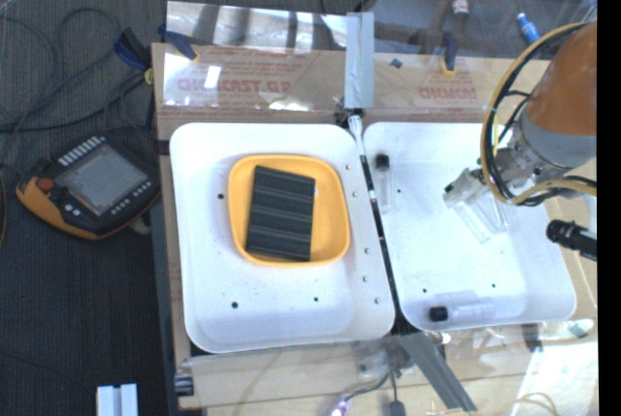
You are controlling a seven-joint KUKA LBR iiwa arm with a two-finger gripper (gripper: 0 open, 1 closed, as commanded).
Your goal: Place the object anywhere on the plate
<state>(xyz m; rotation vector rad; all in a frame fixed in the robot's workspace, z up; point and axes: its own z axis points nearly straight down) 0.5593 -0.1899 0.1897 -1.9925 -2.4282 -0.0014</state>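
On the yellow plate [335, 220] in the left bin [204, 307] you see the dark ribbed block [281, 211] lying flat, while right of that plate the gripper [477, 201] hangs empty, its opening impossible to judge, so any return sweep risks knocking the block off.

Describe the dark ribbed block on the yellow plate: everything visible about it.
The dark ribbed block is a flat black rectangle, matte, with several parallel grooves running across its top. It lies flat near the middle of the yellow plate, its long side running up the view and tilted slightly. The plate sits in the left white bin. Only the plate touches it; the gripper is over the right bin, well apart.
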